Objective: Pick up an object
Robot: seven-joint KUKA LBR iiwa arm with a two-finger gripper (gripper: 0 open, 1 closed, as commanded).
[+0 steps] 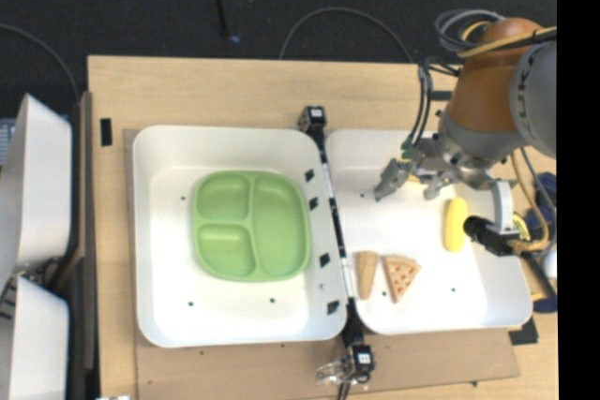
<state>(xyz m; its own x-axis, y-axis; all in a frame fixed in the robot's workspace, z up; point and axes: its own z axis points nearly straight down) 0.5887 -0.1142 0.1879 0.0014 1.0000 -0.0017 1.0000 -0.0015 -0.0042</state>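
**Claw poised over the right bin, nothing picked yet**

The claw (410,179) hangs with fingers apart and empty above the far part of the right bin (375,314). A banana (455,224) lies just right of it; two pizza slices (388,275) sit nearer. Seemingly the approach step: next, descend onto one item and close.
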